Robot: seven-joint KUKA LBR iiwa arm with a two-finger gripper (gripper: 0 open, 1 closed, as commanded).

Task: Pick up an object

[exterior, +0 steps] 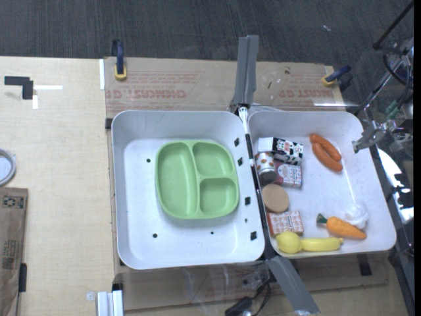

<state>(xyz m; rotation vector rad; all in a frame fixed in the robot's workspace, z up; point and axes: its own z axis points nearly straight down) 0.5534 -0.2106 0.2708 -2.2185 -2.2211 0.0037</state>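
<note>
Gripper point(364, 141) at right white bin's point(368, 176) right rim, open-or-shut state unclear; orange plastic hot dog point(326, 152) near, to its left, untouched.

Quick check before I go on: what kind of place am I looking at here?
Most likely a robot lab's pick-and-place bench, not a kitchen. Two white bins, left and right, sit on cardboard held by clamps. The green divided plate, carrot and banana look like toy food.
</note>
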